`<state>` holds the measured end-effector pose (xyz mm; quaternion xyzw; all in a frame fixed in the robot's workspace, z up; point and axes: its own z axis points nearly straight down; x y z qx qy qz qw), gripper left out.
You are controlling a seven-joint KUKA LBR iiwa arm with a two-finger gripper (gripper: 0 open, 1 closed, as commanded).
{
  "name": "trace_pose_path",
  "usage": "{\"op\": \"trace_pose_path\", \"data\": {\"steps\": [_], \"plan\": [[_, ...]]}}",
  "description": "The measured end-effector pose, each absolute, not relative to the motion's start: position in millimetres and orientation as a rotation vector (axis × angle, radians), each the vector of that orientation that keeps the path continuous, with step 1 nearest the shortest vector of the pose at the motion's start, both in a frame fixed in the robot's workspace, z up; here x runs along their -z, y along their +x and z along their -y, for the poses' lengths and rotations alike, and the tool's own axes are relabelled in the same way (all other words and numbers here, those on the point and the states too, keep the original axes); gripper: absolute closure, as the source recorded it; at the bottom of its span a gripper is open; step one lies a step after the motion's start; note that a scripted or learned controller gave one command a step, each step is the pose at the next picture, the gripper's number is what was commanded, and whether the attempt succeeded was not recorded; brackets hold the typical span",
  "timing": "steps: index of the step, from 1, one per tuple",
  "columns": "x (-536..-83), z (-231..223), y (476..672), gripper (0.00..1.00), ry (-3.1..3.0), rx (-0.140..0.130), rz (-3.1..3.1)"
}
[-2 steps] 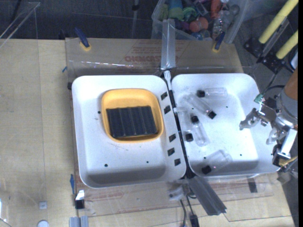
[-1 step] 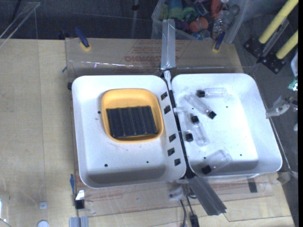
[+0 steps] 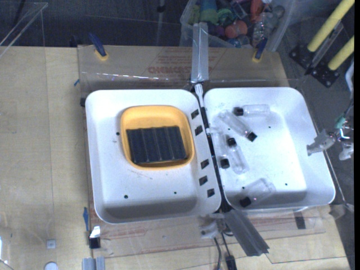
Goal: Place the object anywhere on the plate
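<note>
The fingers point(image 3: 329, 142), their spread not discernible, are stationed at the bin point(image 3: 292, 176) rim, with the vials point(image 3: 256, 111) lying unpicked between them and the plate point(image 3: 128, 120).

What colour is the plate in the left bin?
Yellow-orange plate, dark ribbed middle; camera view.

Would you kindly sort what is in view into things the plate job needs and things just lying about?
Job:
- yellow plate in the left bin
- clear bottles in the right bin
- gripper

Lying about:
- tub of toys
- blue clamps
</note>
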<state>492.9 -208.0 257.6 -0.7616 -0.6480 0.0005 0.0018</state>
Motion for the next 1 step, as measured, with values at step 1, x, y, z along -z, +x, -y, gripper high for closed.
{"op": "trace_pose_path", "data": {"steps": [1], "plan": [[-214.1, 215.4, 536.2, 0.0, -2.211, 0.0, 2.232]]}}
